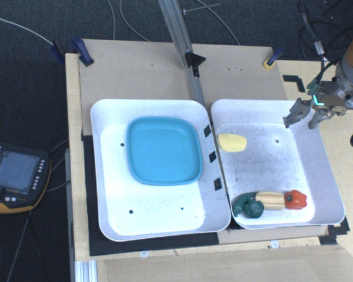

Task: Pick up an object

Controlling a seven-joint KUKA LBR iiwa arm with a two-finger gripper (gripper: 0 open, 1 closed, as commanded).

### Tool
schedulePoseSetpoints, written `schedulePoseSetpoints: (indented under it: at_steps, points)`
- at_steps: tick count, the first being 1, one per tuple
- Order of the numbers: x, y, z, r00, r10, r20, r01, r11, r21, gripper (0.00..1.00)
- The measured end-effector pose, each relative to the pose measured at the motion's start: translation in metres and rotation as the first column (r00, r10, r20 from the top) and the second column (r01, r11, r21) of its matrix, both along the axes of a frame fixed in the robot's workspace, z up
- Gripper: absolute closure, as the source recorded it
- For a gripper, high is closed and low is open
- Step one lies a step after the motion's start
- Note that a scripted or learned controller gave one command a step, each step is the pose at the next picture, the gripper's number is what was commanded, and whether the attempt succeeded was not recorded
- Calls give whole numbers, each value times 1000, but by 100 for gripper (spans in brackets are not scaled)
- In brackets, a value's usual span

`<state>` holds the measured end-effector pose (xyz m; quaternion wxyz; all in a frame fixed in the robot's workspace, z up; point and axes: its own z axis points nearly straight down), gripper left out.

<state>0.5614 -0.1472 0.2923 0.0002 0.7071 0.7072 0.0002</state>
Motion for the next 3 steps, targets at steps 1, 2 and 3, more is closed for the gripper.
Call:
schedulePoseSetpoints:
  at_steps: [1, 2, 3]
  points:
    - [0, 0, 0, 1000, 0, 0, 0, 1000, 0, 0]
    - [2, -7, -60, 1000, 0, -6, 0, 1000, 1, 0]
    - [-5, -4, -105, 1000, 0, -4, 0, 1000, 1, 0]
